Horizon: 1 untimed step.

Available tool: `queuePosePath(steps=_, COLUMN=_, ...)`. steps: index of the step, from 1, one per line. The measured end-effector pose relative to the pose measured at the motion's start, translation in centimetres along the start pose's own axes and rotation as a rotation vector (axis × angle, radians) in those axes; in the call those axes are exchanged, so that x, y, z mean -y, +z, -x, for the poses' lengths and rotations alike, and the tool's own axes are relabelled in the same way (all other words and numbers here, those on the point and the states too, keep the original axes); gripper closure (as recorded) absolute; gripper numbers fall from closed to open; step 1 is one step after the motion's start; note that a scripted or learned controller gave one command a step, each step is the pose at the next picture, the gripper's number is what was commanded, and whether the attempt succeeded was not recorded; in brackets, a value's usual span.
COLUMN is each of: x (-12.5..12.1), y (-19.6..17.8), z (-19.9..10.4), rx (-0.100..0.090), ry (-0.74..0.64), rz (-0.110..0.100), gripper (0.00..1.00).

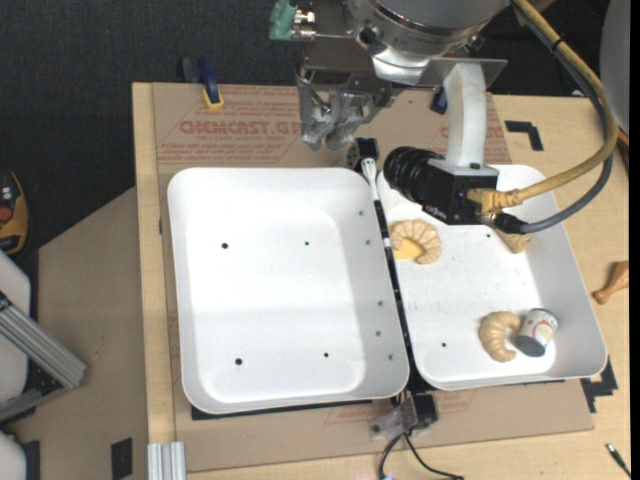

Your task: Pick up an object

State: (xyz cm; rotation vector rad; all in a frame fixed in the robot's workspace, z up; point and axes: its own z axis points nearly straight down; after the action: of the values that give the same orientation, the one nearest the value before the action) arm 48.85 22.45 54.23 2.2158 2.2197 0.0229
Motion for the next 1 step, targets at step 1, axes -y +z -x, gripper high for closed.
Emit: queuePosePath(steps=1, x=1.39, y=16.71, z=0.14, rx=0.014, ry=0.003, rz=-0.031, gripper=1.0)
